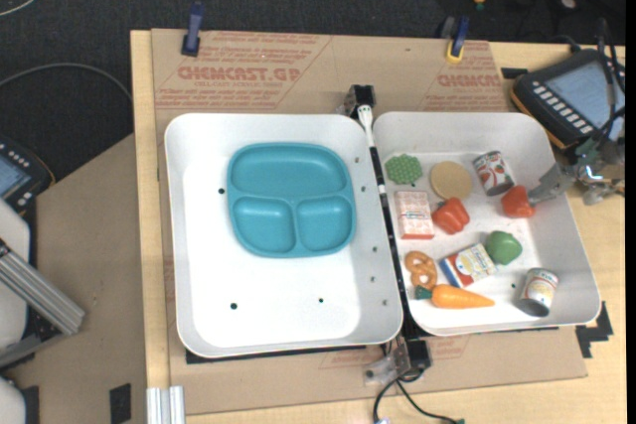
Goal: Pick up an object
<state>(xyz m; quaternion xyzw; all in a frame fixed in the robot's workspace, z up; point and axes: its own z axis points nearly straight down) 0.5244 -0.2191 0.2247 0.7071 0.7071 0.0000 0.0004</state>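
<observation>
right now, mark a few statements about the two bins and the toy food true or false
1. The teal divided plate lies in the left bin. True.
2. The carrot lies near the right bin's front edge. True.
3. The pretzel sits on the teal divided plate. False: it is in the right bin, just above the carrot.
4. The pincer is over the left bin. False: it is at the right bin's right side, beside a red piece.
5. Two small cans are in the right bin. True.
</observation>
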